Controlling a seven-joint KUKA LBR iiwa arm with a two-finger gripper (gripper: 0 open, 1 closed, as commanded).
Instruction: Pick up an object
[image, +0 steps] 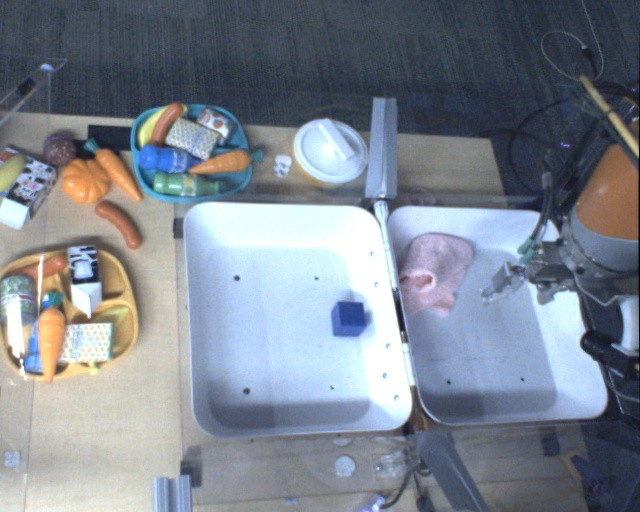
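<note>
A small blue cube (349, 317) lies in the left bin (230, 330), a little right of its middle. A pink soft lump (436, 270) rests in the right bin (520, 390) against its upper left side. My gripper (507, 280) hangs over the right bin, to the right of the pink lump and apart from it. Its fingers are spread open and hold nothing. The arm with its orange band (612, 195) comes in from the right edge.
The bench left of the bins carries a blue bowl (190, 152) and a yellow plate (65, 315) of toy food, plus loose toy vegetables (95, 185). A white lidded bowl (331, 150) stands behind the bins. Cables (560, 130) hang at the back right.
</note>
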